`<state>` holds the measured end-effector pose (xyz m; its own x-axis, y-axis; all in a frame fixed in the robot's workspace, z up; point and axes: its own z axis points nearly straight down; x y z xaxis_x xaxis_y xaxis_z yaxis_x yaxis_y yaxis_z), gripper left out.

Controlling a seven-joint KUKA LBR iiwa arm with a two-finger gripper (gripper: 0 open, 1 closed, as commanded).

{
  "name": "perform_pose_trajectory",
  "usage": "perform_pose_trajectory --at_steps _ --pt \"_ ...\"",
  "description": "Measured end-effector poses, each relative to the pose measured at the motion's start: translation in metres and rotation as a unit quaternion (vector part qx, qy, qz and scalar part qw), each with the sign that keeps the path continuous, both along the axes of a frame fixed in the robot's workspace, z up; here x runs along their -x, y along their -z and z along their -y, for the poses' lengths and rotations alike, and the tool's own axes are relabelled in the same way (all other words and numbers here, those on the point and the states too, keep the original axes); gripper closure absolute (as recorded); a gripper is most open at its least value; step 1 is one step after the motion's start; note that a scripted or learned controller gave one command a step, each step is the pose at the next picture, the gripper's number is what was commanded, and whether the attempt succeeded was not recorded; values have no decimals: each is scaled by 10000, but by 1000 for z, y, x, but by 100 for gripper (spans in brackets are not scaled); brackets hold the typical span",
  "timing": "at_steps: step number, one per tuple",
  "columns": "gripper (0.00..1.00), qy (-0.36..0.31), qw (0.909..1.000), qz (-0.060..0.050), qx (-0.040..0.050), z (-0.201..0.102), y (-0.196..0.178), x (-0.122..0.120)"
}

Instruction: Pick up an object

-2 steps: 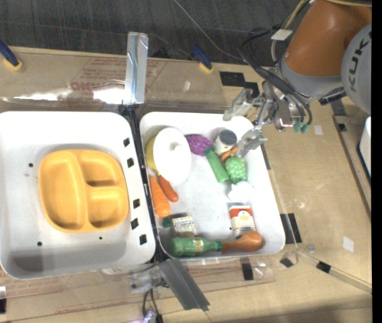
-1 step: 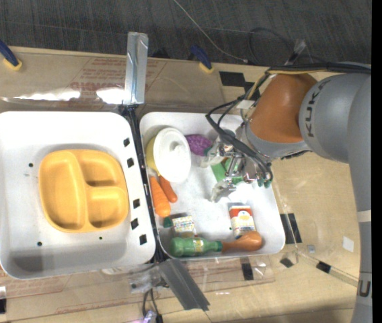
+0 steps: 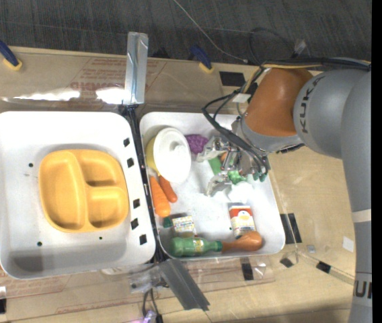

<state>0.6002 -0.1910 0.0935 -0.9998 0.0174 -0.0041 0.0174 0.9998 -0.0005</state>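
Glossy yellow divided tray in left bin; pincer over right bin, grip state unclear.

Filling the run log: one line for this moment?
arm: over right bin | gripper: low among items, nothing seen held | left bin: yellow tray

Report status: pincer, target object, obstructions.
Pincer low in right bin, finger state unclear. Nothing seen held. Red-capped jar just below it; white bowl and carrots alongside.
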Motion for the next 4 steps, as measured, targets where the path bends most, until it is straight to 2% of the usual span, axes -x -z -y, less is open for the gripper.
perform_pose_trajectory --at_steps 1,2,3,4 --pt "0 -2 10000 -1 1 0 0 0" --pt "0 -3 10000 -7 -4 18 0 32" --pt "0 686 9976 11 1 13 0 19" --pt "0 685 9977 10 1 12 0 19"
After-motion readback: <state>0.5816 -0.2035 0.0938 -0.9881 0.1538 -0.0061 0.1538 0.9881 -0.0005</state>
